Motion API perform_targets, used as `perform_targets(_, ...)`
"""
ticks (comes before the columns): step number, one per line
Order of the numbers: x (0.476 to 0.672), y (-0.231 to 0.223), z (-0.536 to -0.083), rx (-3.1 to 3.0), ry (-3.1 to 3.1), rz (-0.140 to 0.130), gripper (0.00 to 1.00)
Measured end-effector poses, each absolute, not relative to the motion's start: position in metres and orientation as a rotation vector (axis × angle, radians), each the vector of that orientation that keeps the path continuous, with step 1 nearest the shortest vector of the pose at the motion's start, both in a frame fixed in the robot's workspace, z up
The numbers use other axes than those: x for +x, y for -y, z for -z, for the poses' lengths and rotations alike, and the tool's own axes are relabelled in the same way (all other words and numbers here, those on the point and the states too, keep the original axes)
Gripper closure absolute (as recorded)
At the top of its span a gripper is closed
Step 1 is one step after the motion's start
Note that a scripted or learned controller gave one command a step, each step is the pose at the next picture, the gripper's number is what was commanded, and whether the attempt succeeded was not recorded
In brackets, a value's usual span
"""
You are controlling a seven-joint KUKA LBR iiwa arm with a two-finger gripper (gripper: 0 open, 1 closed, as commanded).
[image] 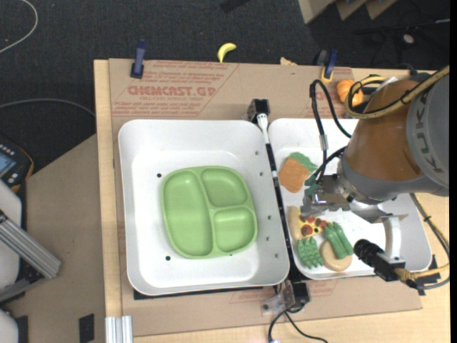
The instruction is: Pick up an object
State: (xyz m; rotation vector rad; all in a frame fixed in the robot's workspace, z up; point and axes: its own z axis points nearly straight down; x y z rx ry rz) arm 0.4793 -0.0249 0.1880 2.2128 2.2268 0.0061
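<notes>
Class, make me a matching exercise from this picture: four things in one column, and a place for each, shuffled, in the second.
Things:
1. green tray
2. banana
3. blue clamp
4. gripper

Places:
A. on the floor beyond the bench
B. over the right bin
C. in the left bin
D. on the bench's far left edge

Pairs: 1-C, 2-A, 3-D, 4-B

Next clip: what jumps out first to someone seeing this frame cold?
The green divided plate lying alone in the left bin. Next, the arm with its orange band, reaching from the right over the right bin, its claw low among toy foods: an orange piece and green pieces.
</notes>
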Motion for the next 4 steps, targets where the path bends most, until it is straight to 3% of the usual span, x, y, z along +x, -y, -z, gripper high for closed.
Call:
perform_targets(1,0.479,-0.073,-0.184,2.210,-2.234,-0.004,1.00)
perform_targets(2,0.489,-0.103,-0.302,2.210,-2.223,-0.017,1.00)
perform_targets(3,0.478,-0.091,-0.237,2.227,-2.222,0.009,1.00)
perform_targets(4,0.529,-0.150,-0.473,2.207,-2.220,-0.031,1.00)
